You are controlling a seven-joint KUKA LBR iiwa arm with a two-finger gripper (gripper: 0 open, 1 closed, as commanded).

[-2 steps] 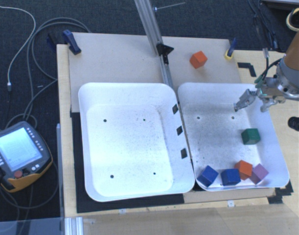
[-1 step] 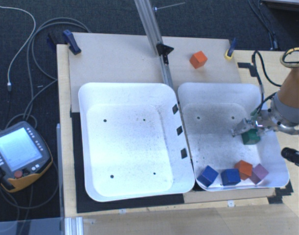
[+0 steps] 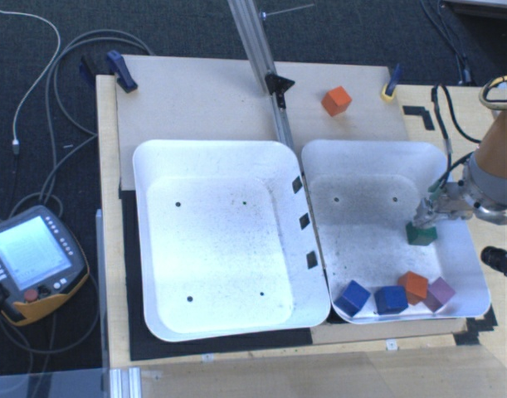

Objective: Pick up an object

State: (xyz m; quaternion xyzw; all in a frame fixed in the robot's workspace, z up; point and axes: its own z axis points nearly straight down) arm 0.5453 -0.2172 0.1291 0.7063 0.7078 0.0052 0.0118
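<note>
Two white bins (image 3: 153, 164) on a tan bench (image 3: 195, 98), dark carpet (image 3: 37, 81) around.

This is a robotics lab, set up for machine trials rather than any home or shop. The grey robot arm's tool (image 3: 425, 220) hangs over the right-hand shallow white plastic bin (image 3: 365, 160), and a second shallow white plastic bin (image 3: 153, 168) sits beside it, further from the tool. Both rest on a pale wooden table (image 3: 195, 98) fixed with blue clamps (image 3: 120, 70). Far off from the tool, on the dark carpeted floor (image 3: 37, 98), lies a grey and orange handheld control pendant (image 3: 33, 259) with a lit screen, trailing grey cables (image 3: 70, 48). A slanted aluminium mounting rail (image 3: 253, 36) rises behind the bins.
</note>
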